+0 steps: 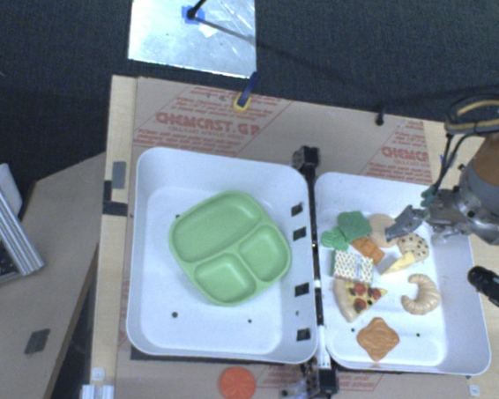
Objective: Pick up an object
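Nearest the viewer, an orange disc (237,383) lies on the bench (111,250) ahead of the two bins. Toy food is heaped in the right bin (464,350), ready for picking: fried piece (378,338), pizza slice (357,297), croissant (422,293), cookie (413,246), broccoli (347,228). Beside them, the left bin (144,316) holds a green divided plate (230,248). Reaching in from the right, the arm lowers its pincer (404,225) over the pile's far edge; I cannot tell its opening, and nothing looks gripped.

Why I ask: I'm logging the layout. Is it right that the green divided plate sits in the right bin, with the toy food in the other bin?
Not quite. The camera view shows the green divided plate in the left bin; the toy food, such as the pizza slice and croissant, lies in the right bin.
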Controlling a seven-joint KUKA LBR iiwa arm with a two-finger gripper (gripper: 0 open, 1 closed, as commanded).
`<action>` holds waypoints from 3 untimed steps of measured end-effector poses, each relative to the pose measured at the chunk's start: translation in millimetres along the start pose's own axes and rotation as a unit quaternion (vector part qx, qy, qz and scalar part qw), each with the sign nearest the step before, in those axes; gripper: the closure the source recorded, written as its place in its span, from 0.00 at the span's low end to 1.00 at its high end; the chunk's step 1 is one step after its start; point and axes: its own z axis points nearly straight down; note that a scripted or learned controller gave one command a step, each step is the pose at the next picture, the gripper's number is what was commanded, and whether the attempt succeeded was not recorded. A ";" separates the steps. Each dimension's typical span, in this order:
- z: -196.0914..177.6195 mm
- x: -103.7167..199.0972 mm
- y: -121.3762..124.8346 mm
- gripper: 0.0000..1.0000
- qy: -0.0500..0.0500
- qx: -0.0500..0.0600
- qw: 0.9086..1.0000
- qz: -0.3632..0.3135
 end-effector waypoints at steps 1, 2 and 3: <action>-7.6 0.2 2.9 0.00 -0.001 -0.007 1.000 -0.001; 44.4 10.4 0.8 0.00 0.000 -0.005 1.000 -0.001; 79.3 9.8 1.4 0.00 -0.003 -0.014 1.000 -0.001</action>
